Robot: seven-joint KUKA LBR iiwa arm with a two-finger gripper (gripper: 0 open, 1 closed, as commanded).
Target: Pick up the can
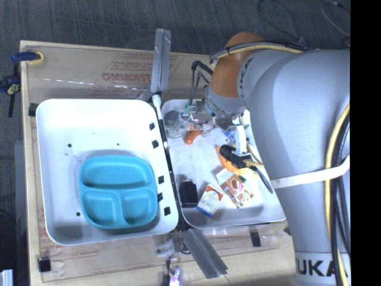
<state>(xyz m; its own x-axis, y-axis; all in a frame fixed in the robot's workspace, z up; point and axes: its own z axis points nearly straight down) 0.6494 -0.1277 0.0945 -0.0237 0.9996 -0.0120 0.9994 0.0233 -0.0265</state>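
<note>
A: Where's the can?
B: Far-left corner of the right bin, against the wall by the divider. The grey round end faces the camera, so it looks upright, long axis roughly vertical. Low contrast, not certain.
A: Gripper?
B: Just right of the can, low over that same corner. The can sits to its left in view, very near. An orange object lies just below it.
A: Fingers spread or pinched?
B: Can't tell; the wrist hides them. No sign of the can between them.
A: Next move?
B: My guess: short shift left toward the wall, then close across the can's round body.
</note>
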